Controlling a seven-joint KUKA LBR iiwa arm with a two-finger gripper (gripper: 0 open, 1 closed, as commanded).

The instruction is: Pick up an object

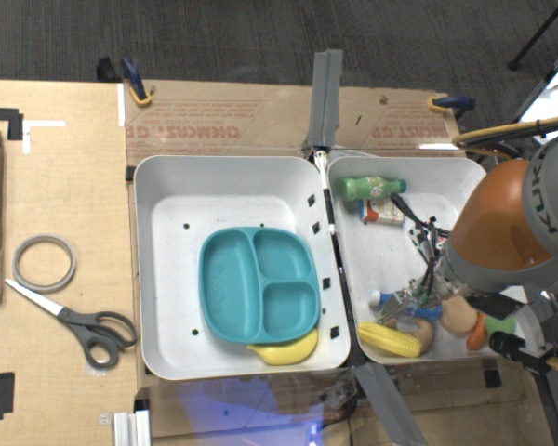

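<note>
The arm's orange band (502, 216) hangs over the right side of the right bin (353, 249). Its gripper (417, 294) points down and left into a cluster of small things near the bin's front. Under and around the tip lie a blue item (418, 312), a yellow corn cob (389, 340) and a tan rounded piece (459, 318). An orange piece (475, 333) and a green piece (498, 326) lie just right of these. At the bin's back rest a green bottle (370, 188) and a red-and-white tube (383, 214). I see nothing lifted.
The left bin (167, 249) holds a teal divided plate (259, 282) with a banana (286, 349) at its front edge. On the bench to the left lie scissors (84, 323) and a tape roll (44, 262). A grey divider post (325, 100) stands between the bins at the back.
</note>
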